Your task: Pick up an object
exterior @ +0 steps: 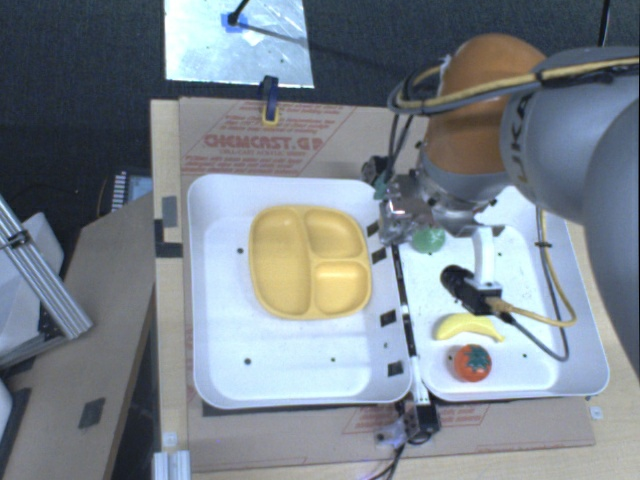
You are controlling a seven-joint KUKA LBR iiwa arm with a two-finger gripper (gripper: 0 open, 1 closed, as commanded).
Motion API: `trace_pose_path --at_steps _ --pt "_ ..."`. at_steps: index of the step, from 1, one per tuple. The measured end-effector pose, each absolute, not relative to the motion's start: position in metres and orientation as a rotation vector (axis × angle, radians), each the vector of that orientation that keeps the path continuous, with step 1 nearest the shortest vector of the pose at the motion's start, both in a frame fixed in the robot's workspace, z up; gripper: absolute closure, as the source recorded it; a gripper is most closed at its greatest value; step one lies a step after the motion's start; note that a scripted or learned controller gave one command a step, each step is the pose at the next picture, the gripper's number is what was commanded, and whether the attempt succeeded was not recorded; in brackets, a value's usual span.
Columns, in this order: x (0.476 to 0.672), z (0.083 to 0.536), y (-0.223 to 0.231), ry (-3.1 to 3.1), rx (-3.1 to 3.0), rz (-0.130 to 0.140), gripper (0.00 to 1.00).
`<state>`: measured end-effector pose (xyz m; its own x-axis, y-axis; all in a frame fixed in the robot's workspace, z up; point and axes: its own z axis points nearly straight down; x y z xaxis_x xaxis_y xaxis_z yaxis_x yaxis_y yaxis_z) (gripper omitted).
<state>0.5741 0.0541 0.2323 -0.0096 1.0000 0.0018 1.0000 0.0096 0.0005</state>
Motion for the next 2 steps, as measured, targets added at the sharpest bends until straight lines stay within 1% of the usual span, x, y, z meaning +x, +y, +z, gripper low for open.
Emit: trace_pose_path --at_steps 1,2 --pt "0.5643 0.2358 0.1054 -2.233 -2.209 -0.004 1.0" --pt "0.5649 0.2359 0.1018 -2.227 -2.217 -0.002 0.0"
